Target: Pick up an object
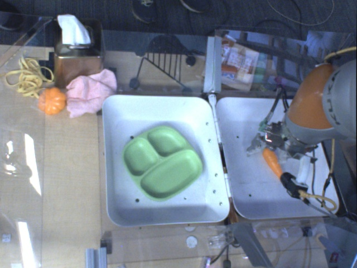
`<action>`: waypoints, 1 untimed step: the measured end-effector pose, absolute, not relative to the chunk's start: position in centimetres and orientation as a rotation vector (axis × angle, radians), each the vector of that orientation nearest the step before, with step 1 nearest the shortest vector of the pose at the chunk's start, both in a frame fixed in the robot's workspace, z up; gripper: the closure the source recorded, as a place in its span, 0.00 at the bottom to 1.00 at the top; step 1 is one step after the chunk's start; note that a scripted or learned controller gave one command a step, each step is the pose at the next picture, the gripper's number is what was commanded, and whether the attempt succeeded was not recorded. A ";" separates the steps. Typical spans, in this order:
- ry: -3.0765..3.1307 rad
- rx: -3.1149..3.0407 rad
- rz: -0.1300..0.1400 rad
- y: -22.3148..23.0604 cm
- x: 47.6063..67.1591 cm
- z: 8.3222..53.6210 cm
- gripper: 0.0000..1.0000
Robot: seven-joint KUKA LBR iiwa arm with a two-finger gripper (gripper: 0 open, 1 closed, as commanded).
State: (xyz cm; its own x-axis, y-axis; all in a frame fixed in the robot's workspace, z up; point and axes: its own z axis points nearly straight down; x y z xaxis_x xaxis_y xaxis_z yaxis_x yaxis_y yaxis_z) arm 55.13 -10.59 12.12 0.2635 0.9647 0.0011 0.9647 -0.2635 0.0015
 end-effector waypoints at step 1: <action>1.935 2.471 0.007 -13.4 57.8 8.7 0.00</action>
